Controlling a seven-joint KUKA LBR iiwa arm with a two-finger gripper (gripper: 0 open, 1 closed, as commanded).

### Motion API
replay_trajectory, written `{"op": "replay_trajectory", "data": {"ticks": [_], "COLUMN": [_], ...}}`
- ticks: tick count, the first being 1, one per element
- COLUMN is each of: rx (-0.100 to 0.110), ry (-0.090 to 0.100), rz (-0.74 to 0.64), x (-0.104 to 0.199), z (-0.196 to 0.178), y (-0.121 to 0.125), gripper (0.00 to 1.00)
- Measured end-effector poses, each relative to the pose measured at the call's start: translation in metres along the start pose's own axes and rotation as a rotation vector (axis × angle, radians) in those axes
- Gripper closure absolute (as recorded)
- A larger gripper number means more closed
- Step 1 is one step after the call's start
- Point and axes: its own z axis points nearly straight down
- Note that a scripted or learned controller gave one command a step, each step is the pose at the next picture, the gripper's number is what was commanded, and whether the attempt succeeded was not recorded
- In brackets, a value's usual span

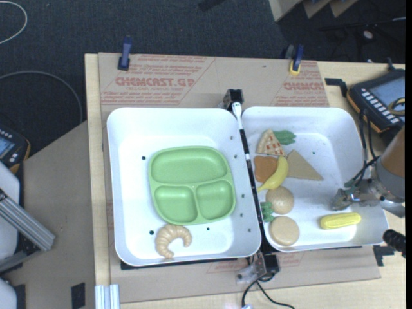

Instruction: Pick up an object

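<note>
The gripper (341, 199) sits low over the right bin (335, 124), near its 3 o'clock wall, and whether it is spread or pressed together cannot be told from this slanted view. No object shows between its tips. The nearest thing is a yellow corn cob (340, 221), lying flat on the bin floor just at the gripper's 6 o'clock — close beside it, though contact cannot be judged. The other toy foods cluster toward the gripper's 9 o'clock, along the bin's left wall: a banana (277, 174) resting across a brown round patty (264, 168), a waffle wedge (270, 143) with a green leafy piece (285, 136) above them, a tan triangular slice (304, 167), and two pale rounds, a bun (280, 200) and a flatter disc (284, 230). The left bin (129, 192) holds a green divided tray (192, 184) and a croissant (172, 239) at its 7 o'clock. Both bins rest on a paper-covered board (161, 76) held by clamps at its far edge — beyond it, dark carpet (96, 11).
</note>
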Motion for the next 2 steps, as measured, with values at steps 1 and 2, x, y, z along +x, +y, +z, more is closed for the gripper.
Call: {"op": "replay_trajectory", "data": {"ticks": [1, 2], "rx": [0.0, 0.0], "ry": [0.0, 0.0], "rz": [0.0, 0.0], "x": [0.0, 0.0], "z": [0.0, 0.0], "y": [0.0, 0.0], "gripper": [1.0, 1.0]}}
